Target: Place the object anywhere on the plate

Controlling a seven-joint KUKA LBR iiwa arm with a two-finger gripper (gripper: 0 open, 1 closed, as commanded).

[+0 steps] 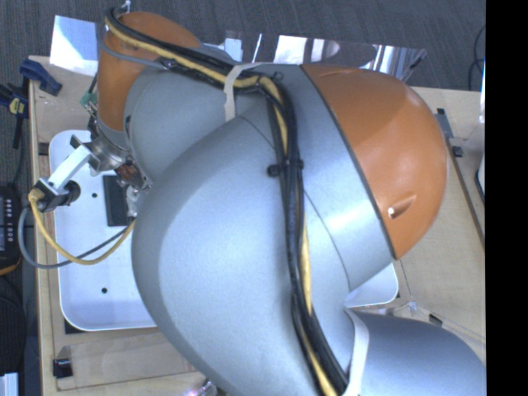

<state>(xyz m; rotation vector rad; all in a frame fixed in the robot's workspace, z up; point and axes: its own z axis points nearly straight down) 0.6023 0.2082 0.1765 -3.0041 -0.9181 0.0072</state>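
Observation:
The grey arm point(272, 221) with its orange band point(388, 155) covers most of the camera view, reaching across from the right. Its gripper point(121, 199) hangs low over the upper part of the left white bin point(91, 299). I see nothing held under it. A white bracket point(64, 176) with a yellow cable point(78, 254) sticks out to the left of the wrist. The arm hides most of the right bin point(381, 291) and the right side of the left bin.
A blue clamp point(37, 73) sits on the bench's far left corner. Black gear point(7, 221) stands at the left edge. The wooden bench point(107, 357) runs along the front of the bins.

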